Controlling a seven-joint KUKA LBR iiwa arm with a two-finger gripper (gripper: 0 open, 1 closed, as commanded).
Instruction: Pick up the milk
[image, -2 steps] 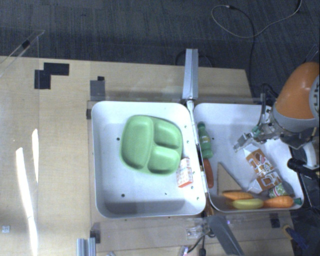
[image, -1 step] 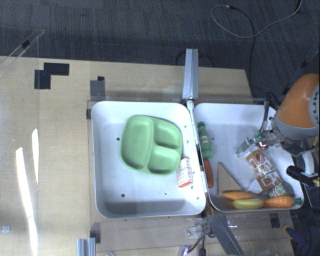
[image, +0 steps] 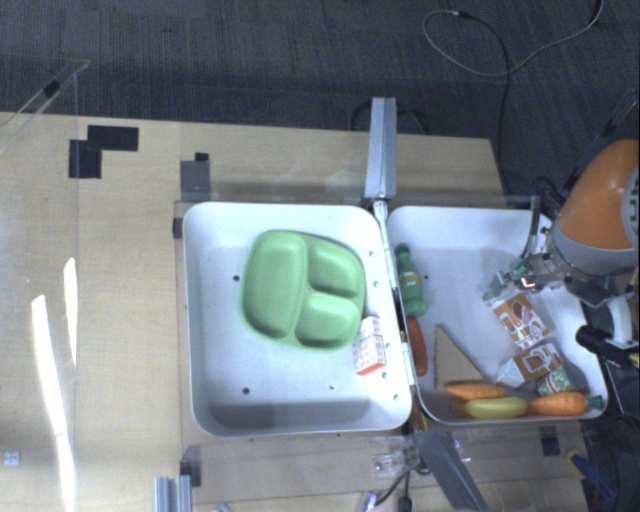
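Milk (image: 369, 347) in left bin (image: 200, 300) | beside green tray (image: 300, 288)

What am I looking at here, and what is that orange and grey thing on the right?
One camera looks down at a slant on a wooden bench holding two shallow white bins. The orange and grey shape is a robot arm reaching in from the right; its gripper sits low over the right bin, too blurred to tell whether it grasps anything.

The left bin holds a green tray with three compartments and, beside the tray's lower right corner, a small milk carton, which the arm is meant to pick up.

The right bin holds a green bottle, a red sausage-like piece, printed packets, a carrot and a yellow banana-like piece.
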